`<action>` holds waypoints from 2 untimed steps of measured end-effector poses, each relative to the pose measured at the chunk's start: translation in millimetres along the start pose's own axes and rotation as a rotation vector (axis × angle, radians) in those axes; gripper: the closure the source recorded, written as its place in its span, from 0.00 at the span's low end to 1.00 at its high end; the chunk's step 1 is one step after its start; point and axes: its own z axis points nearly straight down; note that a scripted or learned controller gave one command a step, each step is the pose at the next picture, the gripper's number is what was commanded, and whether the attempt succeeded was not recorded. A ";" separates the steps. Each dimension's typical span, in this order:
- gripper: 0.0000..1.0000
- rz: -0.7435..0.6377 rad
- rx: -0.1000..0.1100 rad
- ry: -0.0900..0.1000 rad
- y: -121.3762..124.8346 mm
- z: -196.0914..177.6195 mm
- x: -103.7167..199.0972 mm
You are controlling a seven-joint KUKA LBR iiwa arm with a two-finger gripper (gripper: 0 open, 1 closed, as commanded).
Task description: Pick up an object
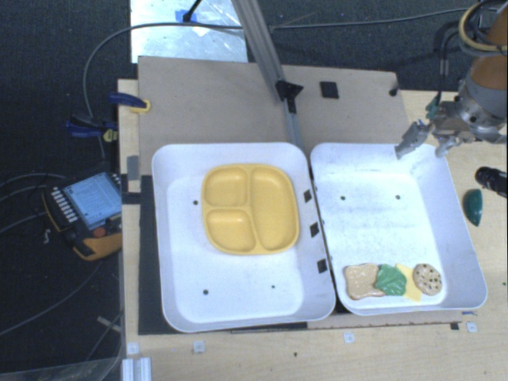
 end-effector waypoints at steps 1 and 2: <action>0.00 0.003 0.002 0.000 -9.1 47.7 -2.4; 0.00 0.003 0.001 0.000 -9.5 89.5 -7.0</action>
